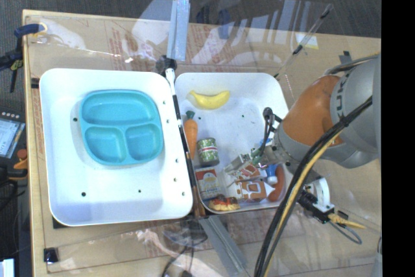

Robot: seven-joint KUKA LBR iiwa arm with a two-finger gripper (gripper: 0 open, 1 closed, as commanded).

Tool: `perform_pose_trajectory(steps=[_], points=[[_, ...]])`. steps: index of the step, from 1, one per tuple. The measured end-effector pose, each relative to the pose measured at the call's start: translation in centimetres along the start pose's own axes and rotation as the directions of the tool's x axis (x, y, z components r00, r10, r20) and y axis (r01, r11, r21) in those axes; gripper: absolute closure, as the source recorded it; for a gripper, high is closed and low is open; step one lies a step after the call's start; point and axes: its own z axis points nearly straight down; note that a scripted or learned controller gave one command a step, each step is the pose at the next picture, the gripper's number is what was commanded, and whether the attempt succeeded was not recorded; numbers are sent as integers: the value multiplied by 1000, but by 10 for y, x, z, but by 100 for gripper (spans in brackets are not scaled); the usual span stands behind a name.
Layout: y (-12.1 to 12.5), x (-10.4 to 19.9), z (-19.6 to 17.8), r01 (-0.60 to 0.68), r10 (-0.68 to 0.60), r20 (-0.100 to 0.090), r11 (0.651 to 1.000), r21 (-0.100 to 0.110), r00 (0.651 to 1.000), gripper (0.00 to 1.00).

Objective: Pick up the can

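The can (207, 150) stands hemmed on three sides: the carrot (190, 131) lies just left of it along the bin wall (183, 139), a box (207, 182) crowds it from below, and cartons (249, 181) (a jumbled heap) lie to its lower right. Above and right of the can, bare white floor stretches up toward the banana (209, 98), leaving an open way in.

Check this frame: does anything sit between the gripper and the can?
Nothing visible does. The can stands in the right bin beside the carrot, and bare bin floor separates it from the gripper at its right. The small boxes lie below that line.
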Motion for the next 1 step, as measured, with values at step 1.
perform_pose_trajectory(steps=[1], points=[[0,0,0,0,0,0,1000,0,1000,0]])
